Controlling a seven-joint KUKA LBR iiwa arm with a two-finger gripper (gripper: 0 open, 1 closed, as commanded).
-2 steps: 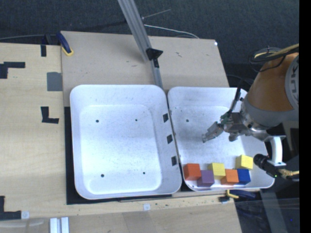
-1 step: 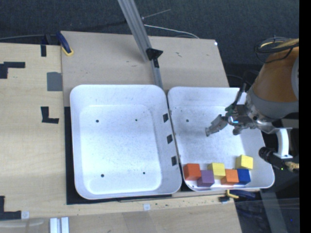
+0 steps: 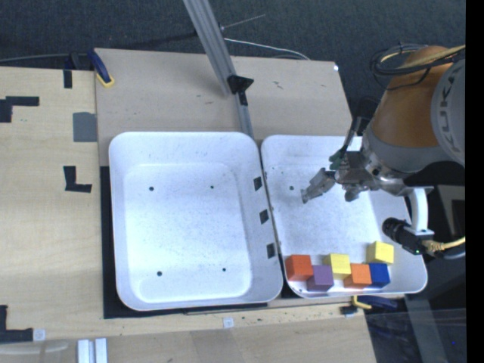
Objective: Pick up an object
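From the fixed camera above the bench, the gripper (image 3: pixel 327 186) hangs over the middle of the right bin (image 3: pixel 302 153), with nothing between its fingers; one finger (image 3: pixel 311 193) points toward the bin's left wall and the other is toward the arm — they look spread apart, so I judge it released.

The things to pick lie all together along the near edge of this right bin: an orange block (image 3: pixel 299 265) nearest the left wall, a purple block (image 3: pixel 323 277) touching it, a yellow block (image 3: pixel 339 263) behind, then a second orange block (image 3: pixel 360 274), a blue block (image 3: pixel 380 274) and a second yellow block (image 3: pixel 383 252) toward the near right corner.

For doing this step well, I think the gripper should travel toward the near edge and choose a block with free sides. The yellow one by the right corner and the orange one at the left end seem easiest, because one side of each is open. The middle blocks touch each other, so a finger may not fit between them.

Room is good in the centre of the right bin — bare floor all around the gripper. It is tight at the near rim, where the blocks sit close to the wall. The left bin (image 3: pixel 144 146) offers wide free floor. A grey pole (image 3: pixel 208 29) crosses the bench's far edge, well apart.
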